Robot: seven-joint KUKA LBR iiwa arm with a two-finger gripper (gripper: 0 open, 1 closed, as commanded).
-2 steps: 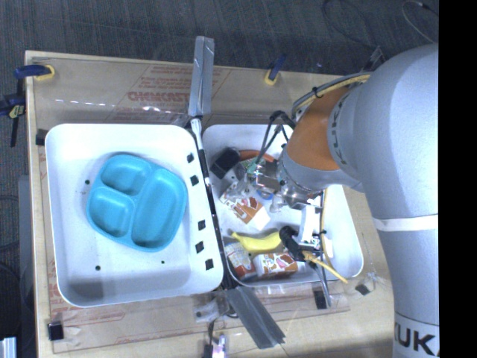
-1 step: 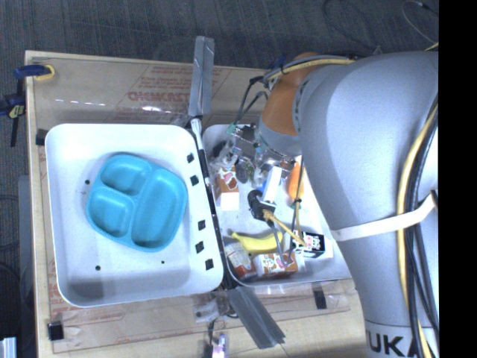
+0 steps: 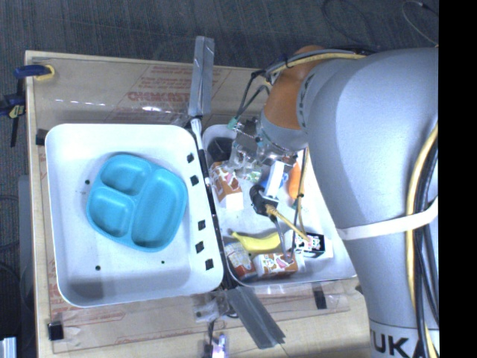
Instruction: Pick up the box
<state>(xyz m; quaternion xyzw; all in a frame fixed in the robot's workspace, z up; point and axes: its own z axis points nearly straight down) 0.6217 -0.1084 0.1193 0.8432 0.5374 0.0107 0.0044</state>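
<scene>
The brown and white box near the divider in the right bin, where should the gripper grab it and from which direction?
Best guess: come straight down on the box and pinch across its narrow width. It lies tilted against the right bin's left wall, top face exposed. The wall blocks one side and the gripper already hangs just beside it, so a side approach looks cramped. The banana lies well clear, nearer the camera.

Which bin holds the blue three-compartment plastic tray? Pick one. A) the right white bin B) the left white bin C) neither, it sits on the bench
B: the blue three-compartment plastic tray lies flat inside the left white bin, away from the arm.
</scene>
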